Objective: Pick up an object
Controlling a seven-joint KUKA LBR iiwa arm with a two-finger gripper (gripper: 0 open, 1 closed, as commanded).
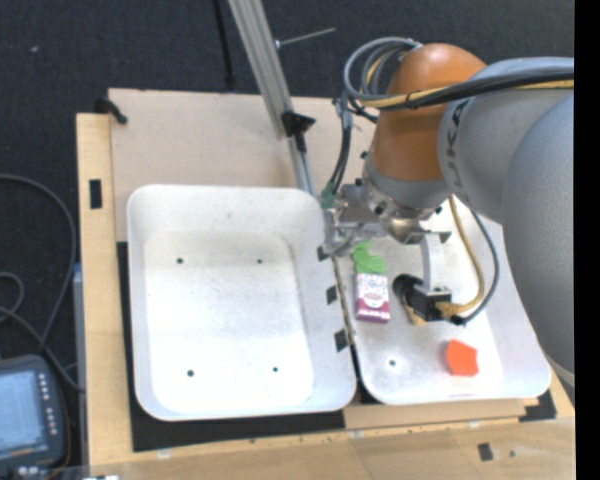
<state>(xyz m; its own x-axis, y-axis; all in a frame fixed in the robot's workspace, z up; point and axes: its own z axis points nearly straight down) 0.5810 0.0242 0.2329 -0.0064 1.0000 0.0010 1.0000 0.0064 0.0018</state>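
from my remote station i log the arm (500,138) reaching over the right bin (515,373), with the left bin (230,298) beside it. the gripper (365,230) hangs low near the right bin's left wall; whether it is apart or together i cannot tell. just below it lies a purple-and-white carton (372,298) with a green piece (369,260) at its top end. i judge the carton light, stiff and smooth; best taken across its narrow sides. nearer the front rests an orange block (461,358), small, rigid and apart from the rest, an easy pinch.
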